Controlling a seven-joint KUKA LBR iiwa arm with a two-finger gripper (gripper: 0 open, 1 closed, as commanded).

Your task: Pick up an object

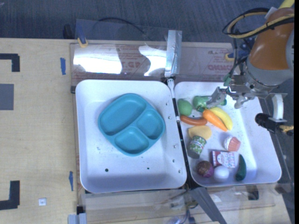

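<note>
The gripper [227,97] hangs open and holds nothing, just above the toy food in the right bin [268,169]. The carrot [214,118] lies close. Next, go down and squeeze.

This is a robotics lab test bench, not a home. A pale wooden benchtop [37,125] carries black corner markers and blue tape tabs. Two shallow white bins [88,139] sit side by side, one holding a blue divided plate [131,123], the other plastic toy food [217,118]. An industrial arm [273,45] trails yellow cabling.
</note>
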